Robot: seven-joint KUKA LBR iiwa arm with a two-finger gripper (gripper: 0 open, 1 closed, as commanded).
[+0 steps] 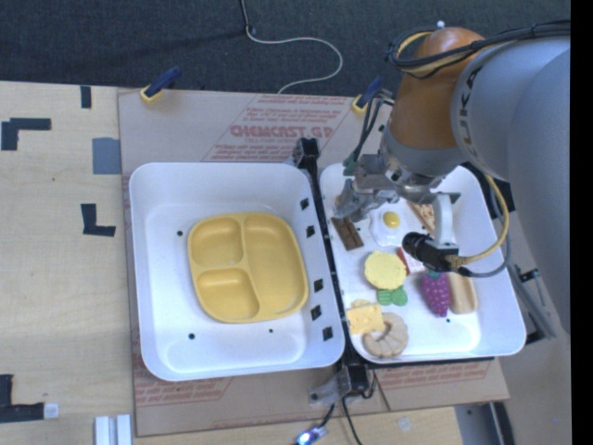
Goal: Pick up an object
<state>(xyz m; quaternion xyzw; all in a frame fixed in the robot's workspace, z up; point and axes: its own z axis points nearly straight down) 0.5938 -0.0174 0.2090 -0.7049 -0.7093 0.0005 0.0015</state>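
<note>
Cardboard covers the tabletop (56,276) under two white bins. Low in the right bin (496,341), the gripper (355,202) hangs just above a brown strip-like toy food (347,234), probably lining up a grasp; its opening cannot be told. That piece lies flat, its long axis slanting away toward the divider. Just beyond, a yellow round food (384,270) sits near purple grapes (436,291).

Both white bins (153,202) look like smooth, slightly glossy moulded plastic. Yellow divided plate (247,267): matt plastic, smooth. Bench top (56,276): pale wood-look, matt. Sheet under the bins (269,133): brown corrugated cardboard, printed red, matt. Arm shell (519,100): smooth grey satin finish; orange band (431,91) glossy. Purple grape bunch (436,291): shiny, knobbly plastic. Floor beyond looks dark, rough carpet.
</note>
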